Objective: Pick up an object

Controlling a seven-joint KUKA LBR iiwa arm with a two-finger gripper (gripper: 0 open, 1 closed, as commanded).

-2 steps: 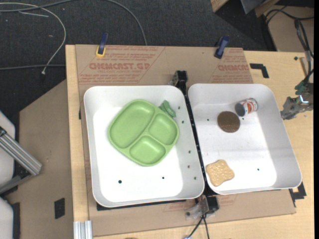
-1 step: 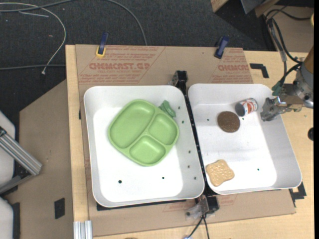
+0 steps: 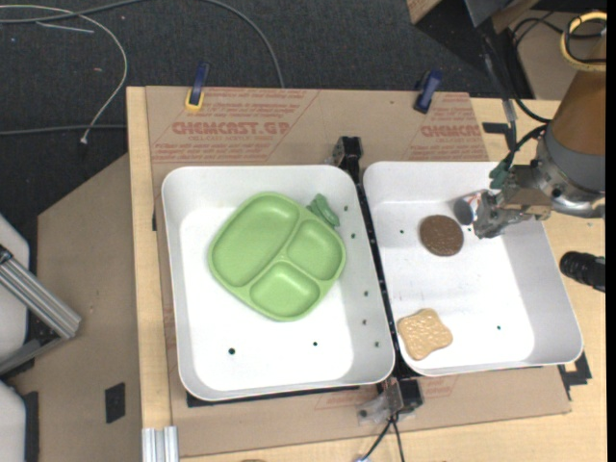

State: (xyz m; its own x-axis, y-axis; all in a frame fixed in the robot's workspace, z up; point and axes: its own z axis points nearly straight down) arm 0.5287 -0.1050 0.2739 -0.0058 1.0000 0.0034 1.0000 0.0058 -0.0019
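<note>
In the right bin (image 3: pixel 539 296) a round brown cookie-like disc (image 3: pixel 442 235) lies near the upper middle. A tan cracker-shaped piece (image 3: pixel 424 334) lies at the bin's front left. My gripper (image 3: pixel 484 217) hangs low in the right bin just to the right of the brown disc, reaching in from the right. Nothing shows between its fingers. In the left bin (image 3: pixel 192 258) rests a green divided plate (image 3: pixel 277 255), and a small green object (image 3: pixel 324 211) pokes out at the plate's upper right edge.
The two white bins sit side by side on a cardboard sheet (image 3: pixel 250 114) held by blue clamps (image 3: pixel 198 84). A black divider (image 3: pixel 371 258) runs between the bins. Cables lie on the dark floor behind.
</note>
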